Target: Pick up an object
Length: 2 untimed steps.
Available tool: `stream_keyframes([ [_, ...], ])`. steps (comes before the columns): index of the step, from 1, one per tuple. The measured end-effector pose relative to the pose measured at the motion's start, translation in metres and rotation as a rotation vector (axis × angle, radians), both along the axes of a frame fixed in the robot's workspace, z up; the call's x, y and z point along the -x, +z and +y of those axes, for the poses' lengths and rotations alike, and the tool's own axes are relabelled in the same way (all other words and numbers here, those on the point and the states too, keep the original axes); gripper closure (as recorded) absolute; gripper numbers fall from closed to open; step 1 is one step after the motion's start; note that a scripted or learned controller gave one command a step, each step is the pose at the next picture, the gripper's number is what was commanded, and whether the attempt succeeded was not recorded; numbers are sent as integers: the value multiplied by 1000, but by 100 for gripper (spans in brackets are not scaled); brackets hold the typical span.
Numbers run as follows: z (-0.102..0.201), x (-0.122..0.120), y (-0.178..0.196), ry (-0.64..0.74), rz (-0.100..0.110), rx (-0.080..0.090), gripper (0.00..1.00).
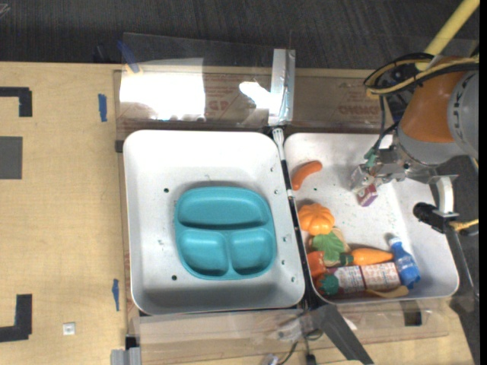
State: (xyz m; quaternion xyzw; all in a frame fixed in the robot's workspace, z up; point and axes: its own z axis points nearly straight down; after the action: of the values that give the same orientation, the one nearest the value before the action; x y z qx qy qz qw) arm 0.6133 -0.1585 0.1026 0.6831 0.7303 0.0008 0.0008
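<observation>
A small purple object (368,196) sits between my fingertips, my gripper (367,185) closed on it over the right bin (449,280). At seven o'clock lie a pumpkin (316,218), carrot (371,256) and bottle (377,274); a teal tray (223,231) fills the left bin (144,204).

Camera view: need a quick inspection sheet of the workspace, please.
Surface: two white bins side by side, left bin, right bin.
Job's things: right bin holds orange pumpkin, orange sausage-shaped toy, carrot, bottle with blue cap.
Clutter: teal divided tray in left bin.
Tool: tool low over right bin, small purple item at its tip; grasp unclear.
Cables: yellow and black loops above wrist.
Surroundings: clear plastic panel behind bins.
</observation>
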Motion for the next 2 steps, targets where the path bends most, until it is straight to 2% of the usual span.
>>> stream_keyframes([
  [1,59,-54,21,-23,6,-2,100],
  [2,58,-53,6,-194,5,0,100],
])
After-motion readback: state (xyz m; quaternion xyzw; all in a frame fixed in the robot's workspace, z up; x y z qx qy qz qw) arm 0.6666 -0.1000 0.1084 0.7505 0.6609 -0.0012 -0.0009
